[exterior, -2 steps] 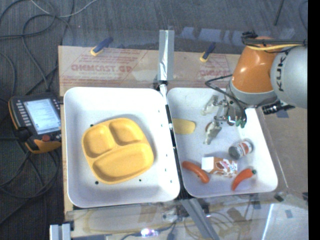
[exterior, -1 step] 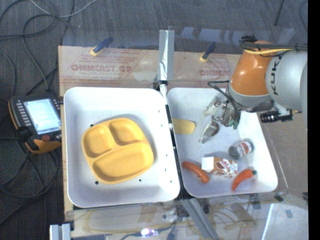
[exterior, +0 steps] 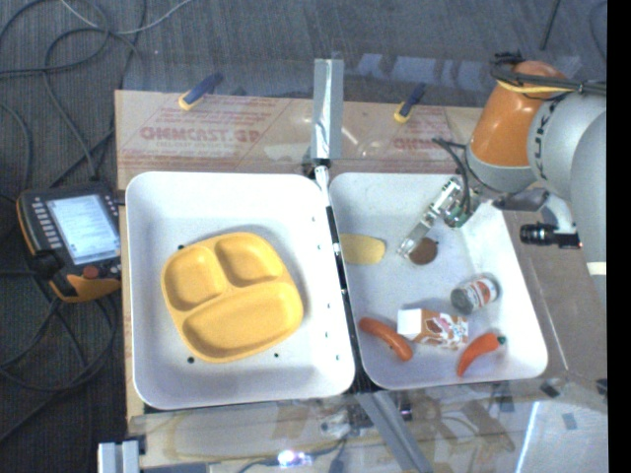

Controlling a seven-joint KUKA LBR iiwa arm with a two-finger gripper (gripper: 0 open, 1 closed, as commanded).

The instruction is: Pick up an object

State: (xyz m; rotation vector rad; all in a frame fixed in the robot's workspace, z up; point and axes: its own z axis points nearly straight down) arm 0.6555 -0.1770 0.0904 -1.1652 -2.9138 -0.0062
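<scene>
My gripper (exterior: 413, 243) reaches into the right bin (exterior: 513, 254) from the upper right, slanting down to the left. Its tip is right beside a small round brown object (exterior: 424, 253) on the bin floor, and whether it touches that object is unclear. Further left lies a flat tan piece (exterior: 362, 249). Along the bin's front are a red sausage-shaped item (exterior: 385, 337), a white and orange packet (exterior: 434, 325), an orange carrot (exterior: 478, 353) and a small can (exterior: 475, 294) on its side.
The left bin (exterior: 148, 363) holds a yellow divided plate (exterior: 234, 294). A metal divider post (exterior: 325, 116) stands between the bins at the back. A handheld control pendant (exterior: 71, 235) lies off the bench to the left.
</scene>
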